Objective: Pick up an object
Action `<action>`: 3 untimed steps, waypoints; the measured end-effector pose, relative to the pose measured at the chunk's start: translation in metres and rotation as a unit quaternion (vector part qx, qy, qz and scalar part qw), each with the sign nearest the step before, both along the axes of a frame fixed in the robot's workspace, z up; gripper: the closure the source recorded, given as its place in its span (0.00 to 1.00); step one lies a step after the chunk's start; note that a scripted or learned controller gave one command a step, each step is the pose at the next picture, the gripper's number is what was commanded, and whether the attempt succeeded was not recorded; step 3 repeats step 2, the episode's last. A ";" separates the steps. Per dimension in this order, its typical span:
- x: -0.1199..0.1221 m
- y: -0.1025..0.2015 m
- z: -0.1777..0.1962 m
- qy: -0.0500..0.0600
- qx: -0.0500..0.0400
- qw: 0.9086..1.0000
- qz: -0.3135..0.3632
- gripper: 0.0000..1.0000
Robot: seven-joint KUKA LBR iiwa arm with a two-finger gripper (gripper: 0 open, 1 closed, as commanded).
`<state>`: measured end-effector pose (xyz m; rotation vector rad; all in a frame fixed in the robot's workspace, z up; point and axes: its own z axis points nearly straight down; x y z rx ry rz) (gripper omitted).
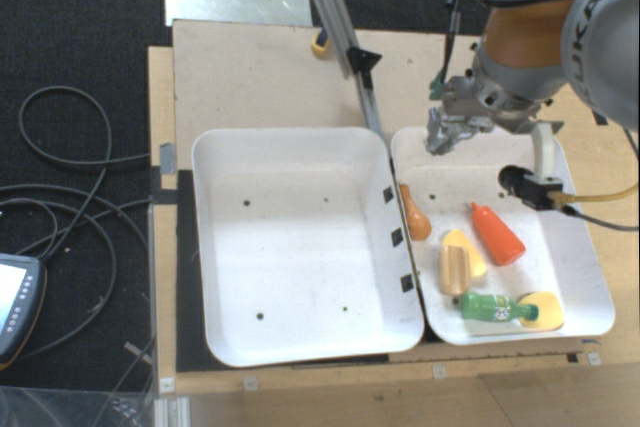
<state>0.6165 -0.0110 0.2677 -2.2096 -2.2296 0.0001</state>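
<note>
Camera view shows you the two-finger gripper [443, 141] above the right white bin's [592, 287] far end, holding nothing, its opening unclear; the pick remains undone.

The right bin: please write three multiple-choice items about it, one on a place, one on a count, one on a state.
1. Where in the right bin does the green bottle lie?
A. near the front edge
B. at the far edge
C. on the divider between the bins

2. How many objects lie in the right bin?
A. two
B. five
C. eight

3. How does the gripper stand to the objects?
A. clamped on the bottle
B. above the far part of the bin, apart from all of them
C. pressed on the hot dog

Answers:
1. A, it lies by the front rim, beside the yellow object.
2. B: the orange pear-shaped toy, the orange cone-shaped object, the hot dog, the bottle and the yellow object.
3. B, it hangs over bare bin floor with nothing under or against it.
</note>
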 end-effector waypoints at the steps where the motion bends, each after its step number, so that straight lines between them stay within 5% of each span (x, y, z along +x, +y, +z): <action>1: -0.028 0.044 -0.002 0.000 0.000 1.000 0.001 1.00; 2: -0.051 0.084 -0.030 0.001 0.000 1.000 0.000 1.00; 3: -0.051 0.084 -0.030 0.001 0.000 1.000 0.000 1.00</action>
